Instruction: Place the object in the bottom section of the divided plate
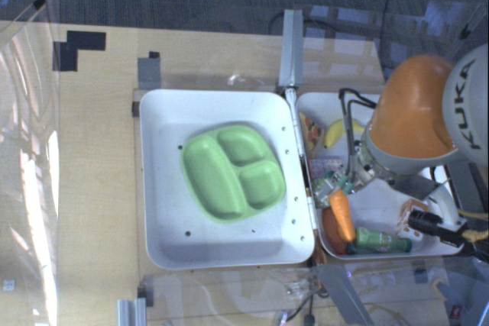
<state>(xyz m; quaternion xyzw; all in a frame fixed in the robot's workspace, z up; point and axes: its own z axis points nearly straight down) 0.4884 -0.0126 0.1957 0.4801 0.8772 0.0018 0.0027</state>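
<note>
Leftward, the left bin (160, 240) holds a green plate (233, 172) with bare sections. Beside it, the right bin (382, 198) holds a banana (334, 133), a carrot (341, 215) and a green bottle (380, 241). Gripper (353, 178) sits just above the carrot; its grip cannot be told.

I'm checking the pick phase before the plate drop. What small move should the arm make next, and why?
Probably a short descent onto the toy carrot. The hand sits low in the right bin, just above the carrot's top, and nothing can be seen held in it. The green divided plate in the left bin has nothing in its sections, so a pick comes first.
</note>
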